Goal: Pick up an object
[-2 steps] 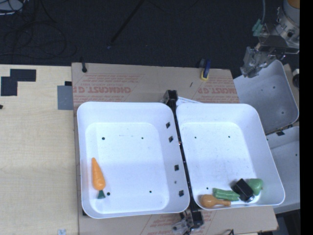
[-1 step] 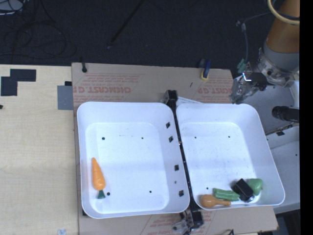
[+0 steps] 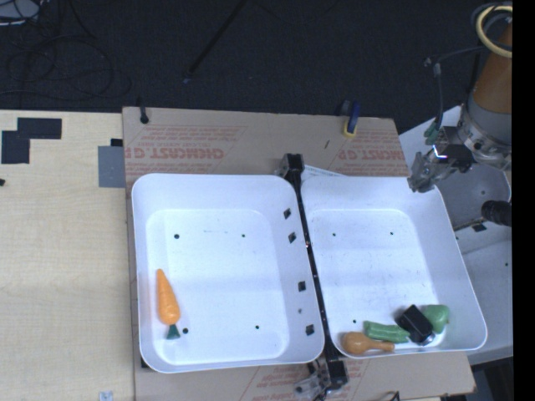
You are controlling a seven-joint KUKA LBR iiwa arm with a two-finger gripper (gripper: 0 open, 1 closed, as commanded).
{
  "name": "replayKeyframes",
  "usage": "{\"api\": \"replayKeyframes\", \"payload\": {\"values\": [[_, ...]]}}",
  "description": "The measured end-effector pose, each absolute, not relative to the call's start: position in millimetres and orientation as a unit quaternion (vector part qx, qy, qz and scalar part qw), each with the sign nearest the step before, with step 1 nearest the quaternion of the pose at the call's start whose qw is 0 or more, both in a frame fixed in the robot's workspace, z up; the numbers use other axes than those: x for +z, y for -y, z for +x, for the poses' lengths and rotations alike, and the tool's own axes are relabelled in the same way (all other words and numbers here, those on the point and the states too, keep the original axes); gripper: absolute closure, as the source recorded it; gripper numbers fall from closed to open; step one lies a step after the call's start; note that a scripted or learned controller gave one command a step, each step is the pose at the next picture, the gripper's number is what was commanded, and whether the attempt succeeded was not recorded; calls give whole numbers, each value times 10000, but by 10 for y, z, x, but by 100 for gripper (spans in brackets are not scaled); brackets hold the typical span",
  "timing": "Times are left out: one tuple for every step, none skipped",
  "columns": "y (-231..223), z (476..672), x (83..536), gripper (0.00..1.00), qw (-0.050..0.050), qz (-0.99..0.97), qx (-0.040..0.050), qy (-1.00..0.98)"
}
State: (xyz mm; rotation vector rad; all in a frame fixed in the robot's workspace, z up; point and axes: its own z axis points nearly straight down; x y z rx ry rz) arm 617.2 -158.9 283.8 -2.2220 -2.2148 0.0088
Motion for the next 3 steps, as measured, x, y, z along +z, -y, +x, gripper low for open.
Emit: {"api": "replayKeyframes", "payload": {"values": [[2157,6288,2064,100,25,-7079,29,7063],[2122,6334,1817,100,15,-7061,12,7081],[1619,6461,2847,100,-35,-7052,-29,7090]]}}
